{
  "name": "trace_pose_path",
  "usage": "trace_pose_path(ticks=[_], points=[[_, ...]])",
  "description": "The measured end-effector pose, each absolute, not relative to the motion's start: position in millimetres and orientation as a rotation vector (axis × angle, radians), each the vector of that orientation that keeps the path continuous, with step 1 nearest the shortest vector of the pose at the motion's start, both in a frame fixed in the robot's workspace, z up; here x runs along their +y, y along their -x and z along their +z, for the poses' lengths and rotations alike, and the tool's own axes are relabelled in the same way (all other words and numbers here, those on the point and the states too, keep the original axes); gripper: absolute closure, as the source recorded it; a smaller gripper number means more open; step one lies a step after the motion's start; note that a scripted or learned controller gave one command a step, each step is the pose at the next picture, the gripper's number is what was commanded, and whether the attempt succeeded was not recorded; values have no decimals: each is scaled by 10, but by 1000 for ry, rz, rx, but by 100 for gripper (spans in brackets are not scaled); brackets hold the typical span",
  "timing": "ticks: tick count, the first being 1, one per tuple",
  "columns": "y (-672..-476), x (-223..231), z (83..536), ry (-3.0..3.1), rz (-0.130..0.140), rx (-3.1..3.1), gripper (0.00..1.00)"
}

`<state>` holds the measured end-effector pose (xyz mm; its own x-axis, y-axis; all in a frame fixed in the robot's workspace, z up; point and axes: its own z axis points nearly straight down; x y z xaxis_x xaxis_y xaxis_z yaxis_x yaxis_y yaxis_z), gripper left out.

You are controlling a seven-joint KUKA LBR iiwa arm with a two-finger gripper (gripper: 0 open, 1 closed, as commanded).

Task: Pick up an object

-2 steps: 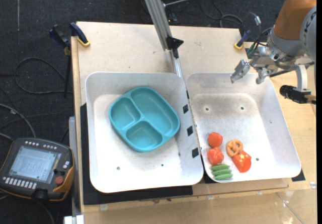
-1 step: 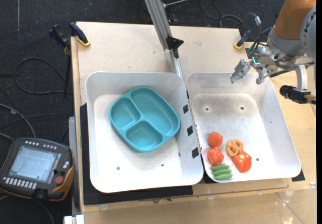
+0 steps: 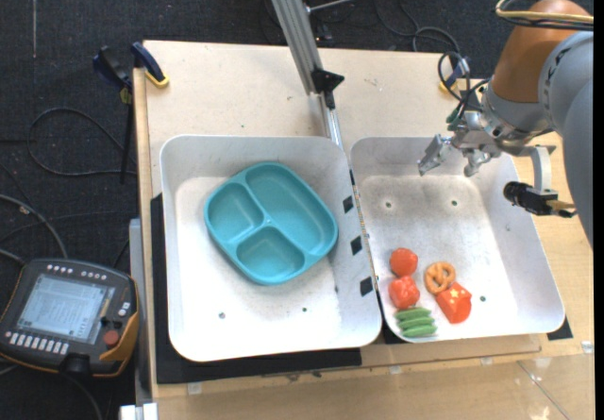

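My gripper (image 3: 451, 159) hangs over the far edge of the right bin (image 3: 510, 220), open, with nothing between its fingers. Several small toy foods lie in that bin's near corner, well below the gripper in the view: a round red piece (image 3: 403, 262), a second red piece (image 3: 404, 293), an orange pretzel (image 3: 439, 277), a red chunk (image 3: 455, 304) and a green pea pod (image 3: 415, 321). They lie close together, some of them touching.
A teal divided plate (image 3: 272, 222) lies in the left bin (image 3: 189, 314). A slanted metal pole (image 3: 297, 22) rises from the ridge between the bins. A teach pendant (image 3: 61, 310) sits on the floor at left. Clamps grip the bench's far corners.
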<state>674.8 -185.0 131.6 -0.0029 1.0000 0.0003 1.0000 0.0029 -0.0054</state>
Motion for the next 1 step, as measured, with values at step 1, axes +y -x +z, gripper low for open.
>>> trace_pose_path(ticks=[1], points=[[-6742, -1841, 928, 2216, 4, -2224, 0]])
